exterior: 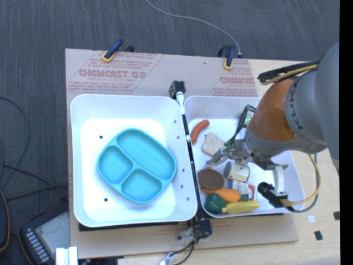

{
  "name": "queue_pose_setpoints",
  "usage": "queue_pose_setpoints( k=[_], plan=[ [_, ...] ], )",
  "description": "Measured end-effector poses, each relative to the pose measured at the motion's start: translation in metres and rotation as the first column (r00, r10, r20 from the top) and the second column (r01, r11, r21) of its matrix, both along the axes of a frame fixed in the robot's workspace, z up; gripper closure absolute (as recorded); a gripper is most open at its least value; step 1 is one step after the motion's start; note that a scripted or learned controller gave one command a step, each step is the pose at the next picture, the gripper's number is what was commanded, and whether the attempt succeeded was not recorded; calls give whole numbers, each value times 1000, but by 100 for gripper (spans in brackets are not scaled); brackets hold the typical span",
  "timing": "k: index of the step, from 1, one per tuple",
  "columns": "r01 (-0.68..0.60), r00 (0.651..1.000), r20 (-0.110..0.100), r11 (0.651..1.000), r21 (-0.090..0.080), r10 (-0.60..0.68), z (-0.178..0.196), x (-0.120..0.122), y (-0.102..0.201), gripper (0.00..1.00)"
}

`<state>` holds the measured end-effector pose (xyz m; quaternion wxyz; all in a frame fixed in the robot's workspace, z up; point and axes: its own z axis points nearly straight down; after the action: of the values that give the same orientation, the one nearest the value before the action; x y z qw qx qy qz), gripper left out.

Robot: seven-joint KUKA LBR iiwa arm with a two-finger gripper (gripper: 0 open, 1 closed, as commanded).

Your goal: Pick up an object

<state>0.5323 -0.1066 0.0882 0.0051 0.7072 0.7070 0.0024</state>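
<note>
I am seeing the arm (292, 115) reaching in over the right bin (298, 173), its gripper (223, 154) hanging low over the middle of that bin. I cannot tell its state; nothing is visibly clamped in it.

The toy food is lying in the right bin: a red sausage (199, 128) near the far left corner, a tan cracker (212, 144) just beside the gripper, a brown disc (210, 179) at the left wall, and an orange carrot (228, 194), green pepper (214, 203) and yellow corn (240, 206) crowding the near edge.

The left bin (80, 148) is carrying a blue divided plate (137, 165) at its centre.
</note>
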Motion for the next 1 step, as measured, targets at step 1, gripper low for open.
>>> queue_pose_setpoints(
  k=[1],
  plan=[
    [0,1000,2,1000,0,0,10,1,0,100]
  ],
)
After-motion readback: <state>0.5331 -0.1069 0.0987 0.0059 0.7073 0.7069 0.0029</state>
